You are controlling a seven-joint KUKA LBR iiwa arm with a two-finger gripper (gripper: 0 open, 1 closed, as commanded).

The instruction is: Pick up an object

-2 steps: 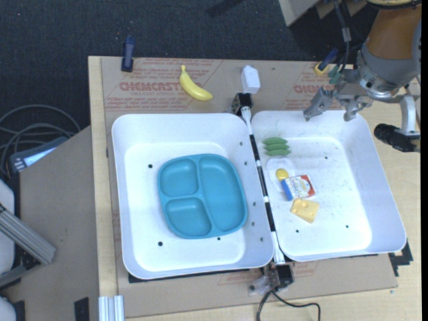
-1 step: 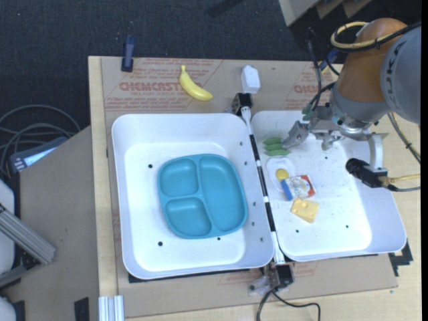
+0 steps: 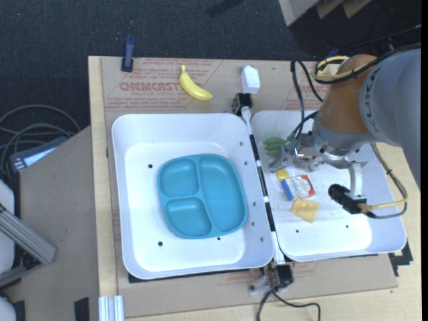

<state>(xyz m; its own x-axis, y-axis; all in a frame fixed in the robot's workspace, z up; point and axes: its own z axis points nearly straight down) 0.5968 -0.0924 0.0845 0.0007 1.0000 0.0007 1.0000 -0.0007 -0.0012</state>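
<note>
Right bin (image 3: 374,243): tool (image 3: 289,154) over green obj (image 3: 274,144).

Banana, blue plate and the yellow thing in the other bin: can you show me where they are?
banana (image 3: 194,87), camera view, middle of its curved body.
blue plate (image 3: 200,195), camera view, where its three compartments meet.
yellow thing (image 3: 305,210), camera view, middle of its top face.

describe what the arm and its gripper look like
The arm is thick, rounded and grey, with an orange band above the wrist. Yellow and black cables loop beside the band. The gripper is small, silvery metal, and a black cable trails nearby.
</note>
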